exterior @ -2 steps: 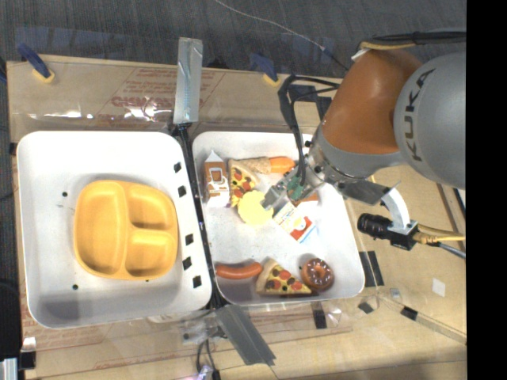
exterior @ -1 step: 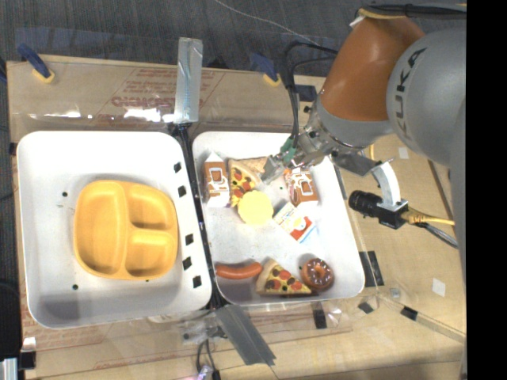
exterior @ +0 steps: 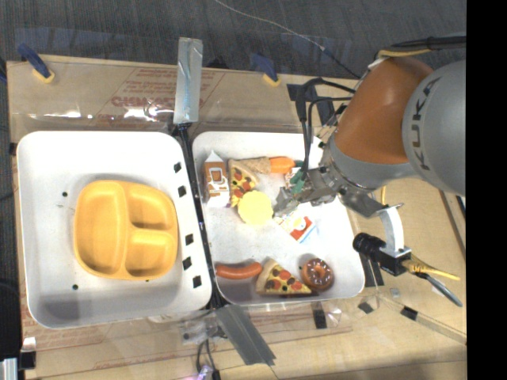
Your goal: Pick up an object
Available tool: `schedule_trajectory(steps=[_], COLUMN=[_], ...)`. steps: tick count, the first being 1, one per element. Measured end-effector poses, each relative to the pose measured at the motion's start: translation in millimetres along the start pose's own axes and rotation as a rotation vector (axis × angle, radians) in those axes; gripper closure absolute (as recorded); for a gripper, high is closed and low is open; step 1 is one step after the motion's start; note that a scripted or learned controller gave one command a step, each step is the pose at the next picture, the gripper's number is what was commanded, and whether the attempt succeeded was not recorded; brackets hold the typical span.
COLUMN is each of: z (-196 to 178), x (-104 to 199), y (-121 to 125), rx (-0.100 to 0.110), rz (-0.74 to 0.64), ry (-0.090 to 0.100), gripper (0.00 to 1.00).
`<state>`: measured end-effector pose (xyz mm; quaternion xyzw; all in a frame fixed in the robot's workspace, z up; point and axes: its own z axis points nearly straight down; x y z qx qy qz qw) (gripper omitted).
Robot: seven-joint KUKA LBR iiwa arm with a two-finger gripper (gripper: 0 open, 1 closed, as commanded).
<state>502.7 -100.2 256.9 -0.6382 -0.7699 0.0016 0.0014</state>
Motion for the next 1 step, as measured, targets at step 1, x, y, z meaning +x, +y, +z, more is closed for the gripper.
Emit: schedule_trajectory(steps=[1], z=[96.2], x=[-35.0], y=[-35.0], rx=[0.003], rz=[-0.401], ry=[0.003], gripper=[1.00])
